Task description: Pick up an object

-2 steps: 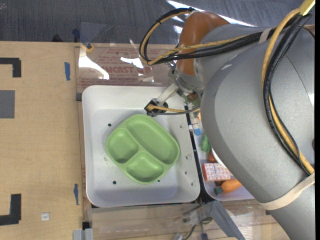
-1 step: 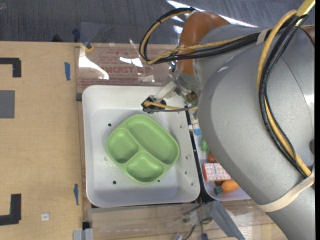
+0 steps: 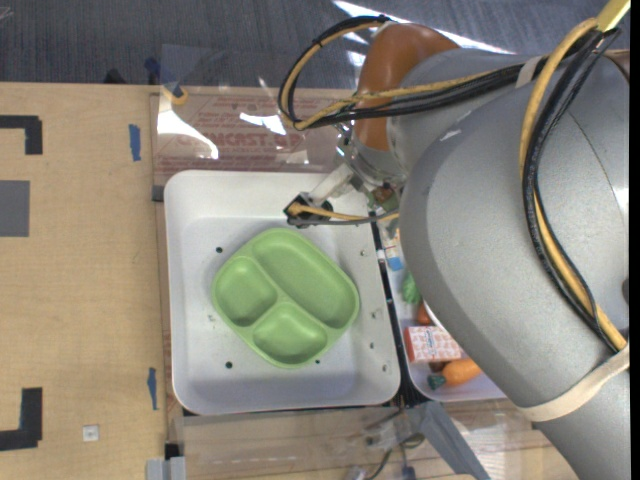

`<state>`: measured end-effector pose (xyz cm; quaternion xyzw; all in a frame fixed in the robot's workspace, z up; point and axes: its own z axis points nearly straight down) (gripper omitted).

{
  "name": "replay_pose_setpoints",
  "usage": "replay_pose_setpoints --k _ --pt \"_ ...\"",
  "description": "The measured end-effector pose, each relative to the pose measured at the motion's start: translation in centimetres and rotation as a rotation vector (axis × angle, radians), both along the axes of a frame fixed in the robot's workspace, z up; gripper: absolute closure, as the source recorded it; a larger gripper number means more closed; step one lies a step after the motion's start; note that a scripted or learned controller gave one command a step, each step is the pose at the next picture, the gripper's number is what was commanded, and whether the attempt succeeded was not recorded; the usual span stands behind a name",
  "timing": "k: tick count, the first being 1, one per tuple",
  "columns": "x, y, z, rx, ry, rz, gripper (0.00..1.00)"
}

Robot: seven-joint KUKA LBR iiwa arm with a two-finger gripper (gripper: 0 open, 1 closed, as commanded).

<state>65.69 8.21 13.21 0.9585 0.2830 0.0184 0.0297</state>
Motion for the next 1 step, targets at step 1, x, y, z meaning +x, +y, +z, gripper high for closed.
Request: replay_pose_setpoints --k 1 --pt "-0.09 0.02 0.08 0.004 -0.009 -0.082 0.0"
